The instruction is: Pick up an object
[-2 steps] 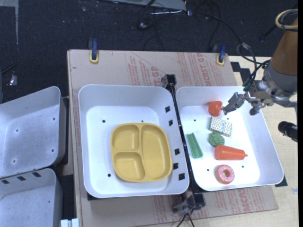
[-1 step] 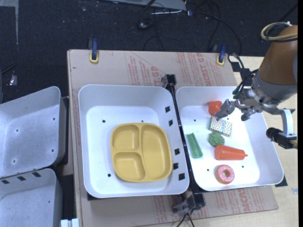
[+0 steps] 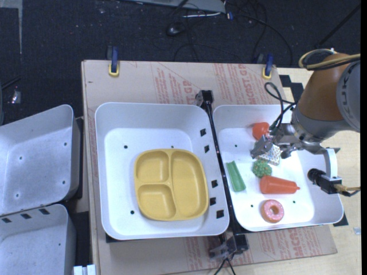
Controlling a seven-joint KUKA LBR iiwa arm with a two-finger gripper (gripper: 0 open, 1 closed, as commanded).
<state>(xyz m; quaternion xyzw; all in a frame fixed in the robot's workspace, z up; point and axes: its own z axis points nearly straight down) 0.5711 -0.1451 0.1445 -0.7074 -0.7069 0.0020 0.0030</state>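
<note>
Hovering just above the broccoli [image 3: 262, 168] in the right bin [image 3: 327, 213], the jaws [image 3: 268, 151] cannot be judged open or closed. Below the broccoli, the carrot [image 3: 277, 185] lies lengthwise, tip pointing right. Left of it lies a green pod [image 3: 235, 176].

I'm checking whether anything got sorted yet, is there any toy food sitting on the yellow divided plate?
No. The yellow divided plate in the left bin has bare compartments.
</note>
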